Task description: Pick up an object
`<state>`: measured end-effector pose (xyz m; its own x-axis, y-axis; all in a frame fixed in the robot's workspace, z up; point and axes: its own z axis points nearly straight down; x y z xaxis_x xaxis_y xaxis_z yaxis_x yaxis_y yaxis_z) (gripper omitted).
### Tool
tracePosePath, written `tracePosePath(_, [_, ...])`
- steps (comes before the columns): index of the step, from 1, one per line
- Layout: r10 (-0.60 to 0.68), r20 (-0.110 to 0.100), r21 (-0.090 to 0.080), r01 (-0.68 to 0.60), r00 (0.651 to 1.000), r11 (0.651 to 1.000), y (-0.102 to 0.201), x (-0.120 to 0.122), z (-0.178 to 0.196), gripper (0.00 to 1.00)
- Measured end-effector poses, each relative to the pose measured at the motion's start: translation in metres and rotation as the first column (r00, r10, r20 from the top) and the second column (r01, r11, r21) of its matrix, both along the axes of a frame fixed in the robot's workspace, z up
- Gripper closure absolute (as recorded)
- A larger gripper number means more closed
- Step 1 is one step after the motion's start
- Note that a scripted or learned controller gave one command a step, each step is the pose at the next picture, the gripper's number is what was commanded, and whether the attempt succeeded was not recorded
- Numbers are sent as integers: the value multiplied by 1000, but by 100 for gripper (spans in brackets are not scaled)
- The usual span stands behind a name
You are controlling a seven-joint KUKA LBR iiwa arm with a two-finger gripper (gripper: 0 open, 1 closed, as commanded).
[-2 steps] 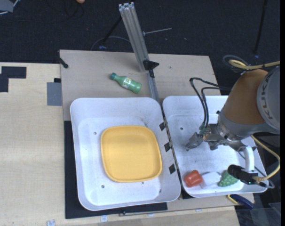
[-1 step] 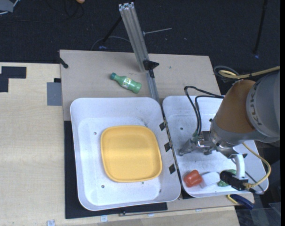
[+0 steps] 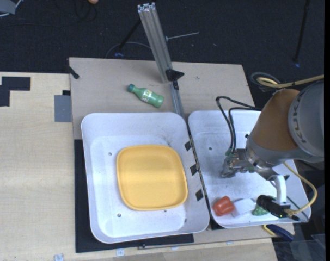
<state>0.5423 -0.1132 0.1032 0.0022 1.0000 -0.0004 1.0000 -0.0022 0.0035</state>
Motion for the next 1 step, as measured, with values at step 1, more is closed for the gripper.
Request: tracePosePath(1, [1, -1, 0, -1, 1000, 1000, -5, -2, 43, 100])
